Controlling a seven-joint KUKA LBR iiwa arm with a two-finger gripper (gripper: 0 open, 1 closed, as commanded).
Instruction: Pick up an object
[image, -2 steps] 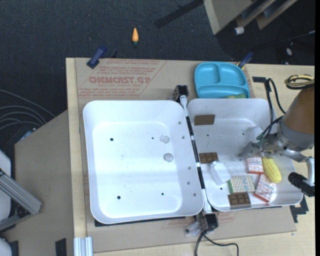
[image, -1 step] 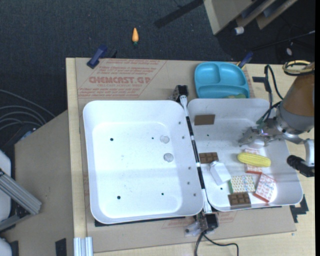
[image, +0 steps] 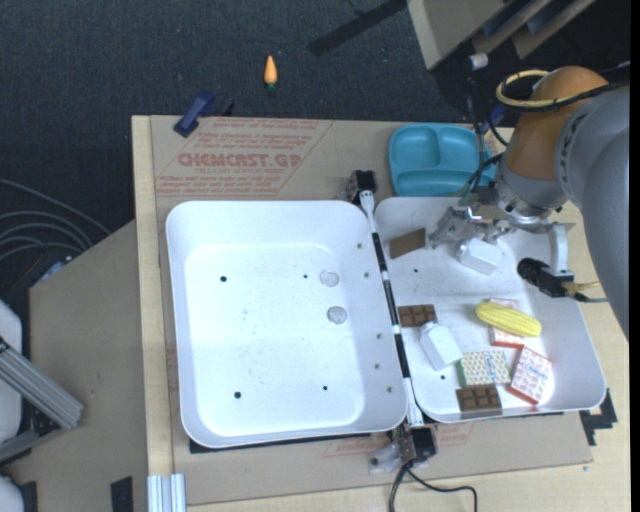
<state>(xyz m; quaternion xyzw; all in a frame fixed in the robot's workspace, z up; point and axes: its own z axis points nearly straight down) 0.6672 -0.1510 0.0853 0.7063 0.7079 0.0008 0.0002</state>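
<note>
My gripper (image: 468, 232) hangs over the far part of the right bin (image: 590, 345), fingers spread open, nothing between them. A white block (image: 481, 257) lies just in front of it, close to its tips. To the left rests a brown card (image: 407, 243). Nearer the front lie a yellow corn cob (image: 509, 320), a brown chocolate bar (image: 417, 316), a white piece (image: 440, 347), two checkered packets (image: 486, 367) (image: 531, 375) and another brown bar (image: 478, 399).
The left bin (image: 190, 300) holds two small round grey discs (image: 330, 279) (image: 337, 315). A teal divided tray (image: 433, 158) sits behind the right bin on the board. A blue piece (image: 193, 115) and an orange bit (image: 270, 70) lie beyond the board.
</note>
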